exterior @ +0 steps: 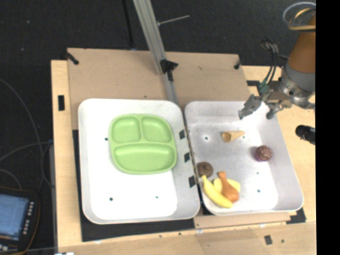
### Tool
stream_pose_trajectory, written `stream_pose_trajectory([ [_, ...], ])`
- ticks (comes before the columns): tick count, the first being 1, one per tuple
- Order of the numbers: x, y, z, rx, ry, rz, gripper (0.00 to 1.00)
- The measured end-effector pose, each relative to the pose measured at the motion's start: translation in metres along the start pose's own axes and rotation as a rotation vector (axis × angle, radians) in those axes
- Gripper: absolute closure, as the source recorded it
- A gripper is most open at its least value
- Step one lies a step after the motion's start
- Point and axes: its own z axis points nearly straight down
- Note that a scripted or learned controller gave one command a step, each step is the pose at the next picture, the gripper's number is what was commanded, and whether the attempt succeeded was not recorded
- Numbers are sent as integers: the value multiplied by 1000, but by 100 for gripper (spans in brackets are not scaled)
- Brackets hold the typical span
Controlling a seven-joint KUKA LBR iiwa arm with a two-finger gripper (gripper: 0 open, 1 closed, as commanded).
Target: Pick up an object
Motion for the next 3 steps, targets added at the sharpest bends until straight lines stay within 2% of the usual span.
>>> stream_pose_trajectory([
  [1,0,0,0,0,-1,-1,0],
  [2,-6,3,61,6,1,4,0],
  [3,-9,1,103,4,0,4,0],
])
